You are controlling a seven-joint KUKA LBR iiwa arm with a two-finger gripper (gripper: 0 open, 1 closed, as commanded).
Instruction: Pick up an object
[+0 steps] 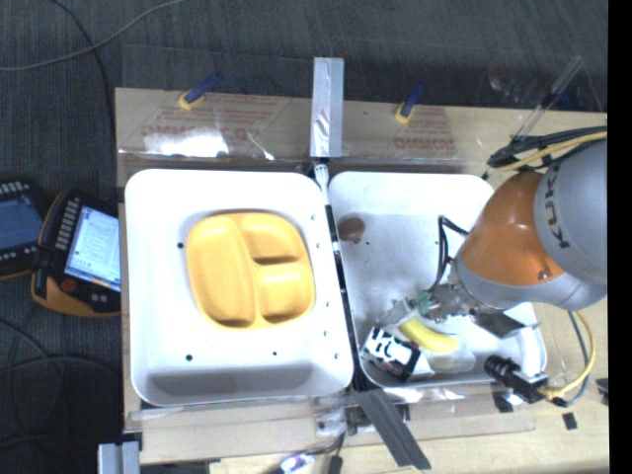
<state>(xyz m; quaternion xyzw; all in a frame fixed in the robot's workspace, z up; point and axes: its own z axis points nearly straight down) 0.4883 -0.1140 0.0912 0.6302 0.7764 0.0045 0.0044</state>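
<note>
Camera view. Gripper [434, 304]: lower right of the frame, down inside the right bin [395, 205], largely hidden under the arm's wrist; how far it is open, and whether it has hold of anything, cannot be told. Yellow object [432, 337]: just below and touching or nearly touching the gripper, long axis running left to right with a slight downward tilt; smooth, banana-like, possibly a toy. Black-and-white item [388, 349]: just left of it. Small brown object [350, 229]: well apart, upper left of that bin. Yellow divided tray [249, 268]: left bin [158, 363].

Yellow banana-like object [432, 336] lies in right bin's near corner
</note>
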